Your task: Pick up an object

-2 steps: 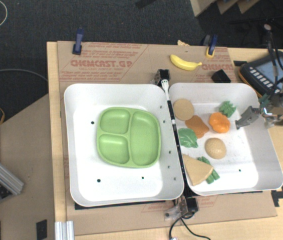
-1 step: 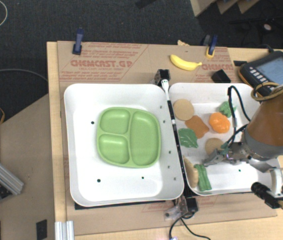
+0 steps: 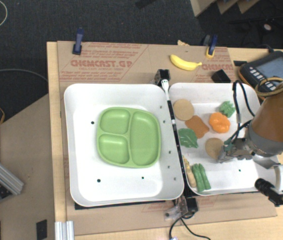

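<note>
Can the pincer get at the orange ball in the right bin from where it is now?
Probably yes: the pincer sits low in the same bin, and the orange ball lies uncovered just beyond it.

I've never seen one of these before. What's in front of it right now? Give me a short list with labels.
left bin: holds a green divided plate
right bin: holds toy food, among it an orange fruit, a tan round piece and green pods
gripper: low in the right bin, beside a tan disc
outside the bins: a yellow banana on the bench
</note>
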{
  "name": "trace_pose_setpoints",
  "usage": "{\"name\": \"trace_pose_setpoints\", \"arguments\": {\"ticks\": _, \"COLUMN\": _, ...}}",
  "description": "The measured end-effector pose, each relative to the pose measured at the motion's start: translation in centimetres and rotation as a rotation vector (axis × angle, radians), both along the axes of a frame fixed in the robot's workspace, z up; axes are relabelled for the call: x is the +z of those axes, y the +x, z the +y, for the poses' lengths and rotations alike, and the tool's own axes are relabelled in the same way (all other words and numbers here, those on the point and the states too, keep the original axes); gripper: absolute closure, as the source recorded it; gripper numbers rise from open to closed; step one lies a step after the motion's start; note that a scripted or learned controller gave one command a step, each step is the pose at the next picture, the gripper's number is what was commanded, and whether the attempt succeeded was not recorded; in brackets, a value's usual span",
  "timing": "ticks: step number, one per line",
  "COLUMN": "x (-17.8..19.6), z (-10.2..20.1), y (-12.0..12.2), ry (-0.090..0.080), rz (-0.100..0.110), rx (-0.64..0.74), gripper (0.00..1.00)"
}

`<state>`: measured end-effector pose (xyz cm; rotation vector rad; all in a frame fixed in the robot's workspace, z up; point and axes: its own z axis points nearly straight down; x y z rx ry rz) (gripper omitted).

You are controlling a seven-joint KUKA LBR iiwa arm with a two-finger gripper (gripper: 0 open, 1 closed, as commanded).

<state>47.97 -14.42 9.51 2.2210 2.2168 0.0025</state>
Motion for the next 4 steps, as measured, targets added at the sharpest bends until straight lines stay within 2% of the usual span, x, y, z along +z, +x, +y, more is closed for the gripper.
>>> {"name": "trace_pose_setpoints", "arguments": {"ticks": 1, "x": 9.5, "z": 8.6, "y": 2.7, "ry": 0.002, "rz": -0.006, "rx": 0.012, "gripper": 1.0}}
{"name": "trace_pose_setpoints", "arguments": {"ticks": 2, "x": 10.5, "z": 16.7, "y": 1.0, "ry": 0.005, "rz": 0.004, "rx": 0.011, "gripper": 1.0}}
{"name": "trace_pose_setpoints", "arguments": {"ticks": 3, "x": 25.4, "z": 22.2, "y": 3.0, "ry": 0.007, "rz": -0.016, "rx": 0.012, "gripper": 1.0}}
{"name": "trace_pose_setpoints", "arguments": {"ticks": 4, "x": 28.0, "z": 31.7, "y": 0.6, "ry": 0.006, "rz": -0.001, "rx": 0.014, "gripper": 1.0}}
